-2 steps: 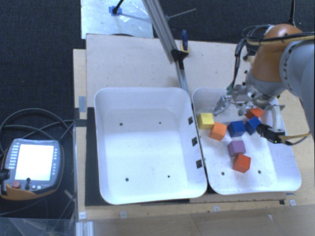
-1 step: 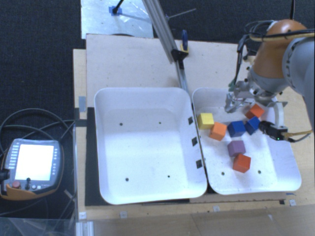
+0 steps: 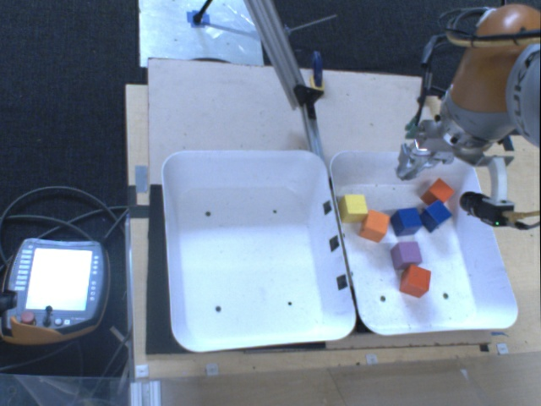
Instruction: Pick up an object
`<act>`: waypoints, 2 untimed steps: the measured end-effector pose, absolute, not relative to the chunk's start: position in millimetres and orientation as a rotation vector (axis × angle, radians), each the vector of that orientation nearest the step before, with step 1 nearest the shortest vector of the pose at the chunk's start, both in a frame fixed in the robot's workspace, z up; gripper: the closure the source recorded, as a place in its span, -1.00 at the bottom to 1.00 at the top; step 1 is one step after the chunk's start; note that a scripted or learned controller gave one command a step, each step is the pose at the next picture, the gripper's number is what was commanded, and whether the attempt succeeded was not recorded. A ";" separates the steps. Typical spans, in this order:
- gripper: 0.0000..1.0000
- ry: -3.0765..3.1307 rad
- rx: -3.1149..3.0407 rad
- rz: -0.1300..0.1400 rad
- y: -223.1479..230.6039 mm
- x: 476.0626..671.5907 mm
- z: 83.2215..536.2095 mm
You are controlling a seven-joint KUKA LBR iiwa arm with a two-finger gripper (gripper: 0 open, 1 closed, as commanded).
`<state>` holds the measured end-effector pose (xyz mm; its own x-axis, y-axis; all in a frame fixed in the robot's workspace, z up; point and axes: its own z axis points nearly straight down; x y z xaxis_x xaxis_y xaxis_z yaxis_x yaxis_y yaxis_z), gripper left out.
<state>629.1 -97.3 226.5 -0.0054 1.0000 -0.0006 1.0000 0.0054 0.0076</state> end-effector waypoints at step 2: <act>1.00 2.234 2.211 0.003 -40.3 605.0 268.3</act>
